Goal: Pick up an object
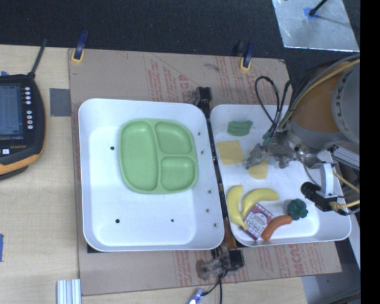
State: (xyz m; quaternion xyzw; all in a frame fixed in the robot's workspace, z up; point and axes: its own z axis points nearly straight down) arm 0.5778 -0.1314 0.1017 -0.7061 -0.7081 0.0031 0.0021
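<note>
Over the right bin [329,233] I see the gripper [261,159] low beside the yellow block [230,151], its fingers around a small yellow piece [259,170]; whether they actually clamp it I cannot tell. Beyond that block lies a green item [240,128]. Nearer me from it sit two bananas [248,202], a red packet [256,222], a carrot [286,217]. The left bin [101,227] carries a green divided plate [158,155].

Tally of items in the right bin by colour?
Yellow: 4 — cheese slice, small yellow piece under the gripper, two bananas
Green: 2 — leafy green item, broccoli
Red/orange: 2 — sausage, red packet
Total: 8
</note>
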